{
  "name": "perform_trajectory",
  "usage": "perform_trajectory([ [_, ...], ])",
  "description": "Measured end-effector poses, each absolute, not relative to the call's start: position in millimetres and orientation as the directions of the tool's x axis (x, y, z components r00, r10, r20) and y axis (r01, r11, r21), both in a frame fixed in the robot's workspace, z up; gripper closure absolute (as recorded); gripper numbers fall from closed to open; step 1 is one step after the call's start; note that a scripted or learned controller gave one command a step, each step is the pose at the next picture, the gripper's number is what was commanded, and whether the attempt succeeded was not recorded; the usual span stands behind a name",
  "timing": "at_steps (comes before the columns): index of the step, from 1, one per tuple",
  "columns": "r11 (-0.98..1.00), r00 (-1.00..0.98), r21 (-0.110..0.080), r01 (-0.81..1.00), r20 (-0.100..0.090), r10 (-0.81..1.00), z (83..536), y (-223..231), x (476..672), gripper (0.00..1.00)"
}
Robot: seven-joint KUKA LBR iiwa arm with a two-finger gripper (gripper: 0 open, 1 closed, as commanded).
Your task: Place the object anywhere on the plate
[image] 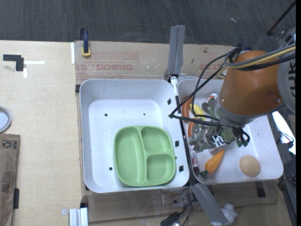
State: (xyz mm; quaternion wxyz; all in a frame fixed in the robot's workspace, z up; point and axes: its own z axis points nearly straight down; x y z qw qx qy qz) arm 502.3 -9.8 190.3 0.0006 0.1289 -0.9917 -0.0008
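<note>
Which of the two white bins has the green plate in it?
The left white bin: the green three-compartment plate lies in it. The right white bin holds an orange carrot and tan egg.

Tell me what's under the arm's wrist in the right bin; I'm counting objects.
A carrot and an egg lie in the right bin. Orange and yellow bits peek out beside the wrist; the rest is covered.

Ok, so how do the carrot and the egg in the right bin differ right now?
The carrot is orange and tapered, while the egg is tan and rounded. The carrot lies at a slant just below the gripper, near the bin's left side; the egg sits apart from the gripper, toward the bin's right corner. Both rest on the floor of the right bin, neither on the green plate.
</note>
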Motion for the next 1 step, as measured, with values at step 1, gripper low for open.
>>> perform_trajectory([
  [1,0.861,-0.861,0.001,-0.508,-0.003,-0.508,221.7,-4.3,508.0,1.00],
])
